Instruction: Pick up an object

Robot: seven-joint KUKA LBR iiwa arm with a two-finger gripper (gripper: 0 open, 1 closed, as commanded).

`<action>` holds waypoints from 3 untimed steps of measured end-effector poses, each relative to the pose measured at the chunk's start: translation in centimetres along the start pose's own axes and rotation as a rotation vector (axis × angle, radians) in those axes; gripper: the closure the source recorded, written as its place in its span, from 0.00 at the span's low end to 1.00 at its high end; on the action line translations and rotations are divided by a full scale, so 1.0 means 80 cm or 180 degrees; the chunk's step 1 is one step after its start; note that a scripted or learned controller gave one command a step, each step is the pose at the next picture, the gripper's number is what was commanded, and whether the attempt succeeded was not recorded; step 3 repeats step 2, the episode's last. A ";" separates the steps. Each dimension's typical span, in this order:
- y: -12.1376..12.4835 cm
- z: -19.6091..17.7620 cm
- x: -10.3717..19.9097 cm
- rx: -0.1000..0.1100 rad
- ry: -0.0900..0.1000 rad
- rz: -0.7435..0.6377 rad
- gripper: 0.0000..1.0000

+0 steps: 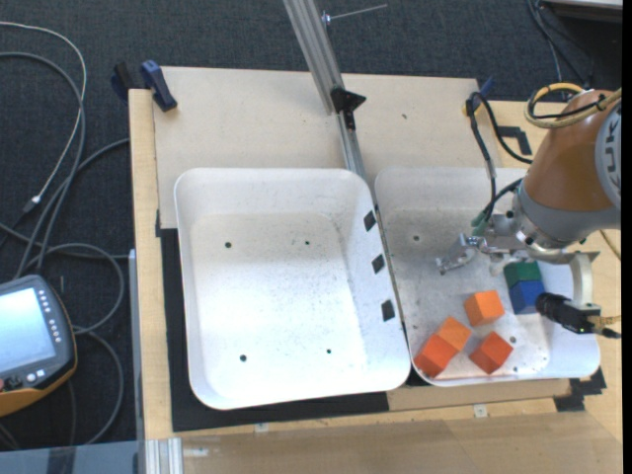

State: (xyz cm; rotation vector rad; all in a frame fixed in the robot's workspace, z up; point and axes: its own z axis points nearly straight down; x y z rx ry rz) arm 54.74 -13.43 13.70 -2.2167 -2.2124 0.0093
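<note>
The right bin (425, 215) holds three orange blocks: one (484, 307) near the middle, one (446, 344) at the front left and a redder one (491, 352) at the front. A blue block (526, 295) with a green block (521, 273) against its far side lies under the arm's wrist. My gripper (454, 260) is low over the bare bin floor, up and to the left of the blocks, apart from all of them. Nothing shows in it.
The left bin (197, 215) lies beside the right one, a raised divider with black tabs (380, 263) between them. A slanted metal pole (316, 47) rises from behind the bins. The arm's orange band (568, 161) and cables overhang the right bin's far right side.
</note>
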 end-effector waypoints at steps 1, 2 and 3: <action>0.017 -0.084 0.004 -0.0063 -0.0015 -0.0013 0.00; -0.030 0.024 0.047 0.0004 0.0008 -0.0011 0.00; -0.030 0.024 0.047 0.0004 0.0008 -0.0011 0.00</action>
